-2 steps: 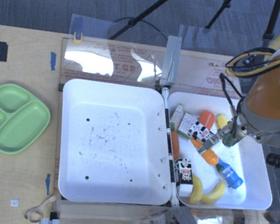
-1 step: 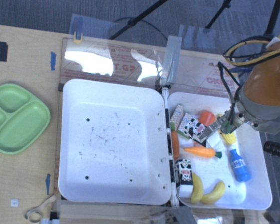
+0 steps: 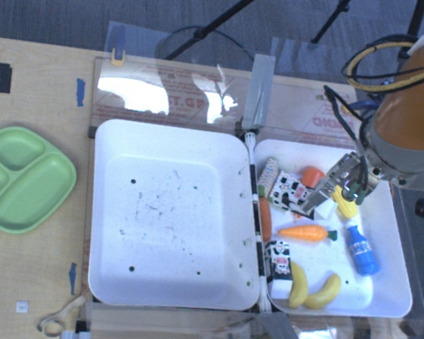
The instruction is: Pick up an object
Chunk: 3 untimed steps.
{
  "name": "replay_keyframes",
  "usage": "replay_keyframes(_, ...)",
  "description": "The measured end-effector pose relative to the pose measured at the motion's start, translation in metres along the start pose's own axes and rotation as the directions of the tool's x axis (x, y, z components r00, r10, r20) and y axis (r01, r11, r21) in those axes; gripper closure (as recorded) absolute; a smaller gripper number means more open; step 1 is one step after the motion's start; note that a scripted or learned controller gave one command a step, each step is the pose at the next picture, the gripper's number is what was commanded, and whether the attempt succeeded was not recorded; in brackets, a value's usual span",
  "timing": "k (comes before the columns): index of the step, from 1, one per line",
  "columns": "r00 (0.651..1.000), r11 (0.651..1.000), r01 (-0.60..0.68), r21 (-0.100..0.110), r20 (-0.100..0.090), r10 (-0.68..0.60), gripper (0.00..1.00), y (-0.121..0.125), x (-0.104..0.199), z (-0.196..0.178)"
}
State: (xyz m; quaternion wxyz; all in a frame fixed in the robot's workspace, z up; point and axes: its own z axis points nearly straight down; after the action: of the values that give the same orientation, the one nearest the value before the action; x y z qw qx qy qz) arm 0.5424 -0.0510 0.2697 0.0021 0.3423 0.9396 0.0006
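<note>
My gripper [image 3: 317,198] hangs low over the back of the right bin [image 3: 392,288], reaching in from the upper right. It is just right of a black-and-white patterned box [image 3: 287,189] and above a carrot [image 3: 306,232]. A small orange block [image 3: 312,175] lies behind it, and a yellow item [image 3: 346,204] and a small white piece [image 3: 326,211] are at its right. A blue bottle [image 3: 362,251], two bananas [image 3: 312,289] and a second patterned box [image 3: 281,260] lie toward the front. Nothing is visibly held.
The left bin [image 3: 116,146] sits beside the right one, with a raised divider between them. A long orange stick [image 3: 265,218] lies along that divider. A green divided plate [image 3: 17,178] rests on the bench at far left. Cables loop above the arm.
</note>
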Motion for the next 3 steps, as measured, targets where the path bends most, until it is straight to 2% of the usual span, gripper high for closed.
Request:
replay_keyframes(1, 0.994, 0.994, 0.11, 0.001, -0.003, -0.11, 1.0, -0.076, -0.059, 0.08)
replay_keyframes(2, 0.995, 0.995, 0.104, 0.0, 0.0, -0.104, 1.0, -0.048, -0.119, 0.09)
replay_keyframes(3, 0.989, 0.989, -0.151, 0.0, 0.002, 0.151, 1.0, -0.039, -0.122, 0.051)
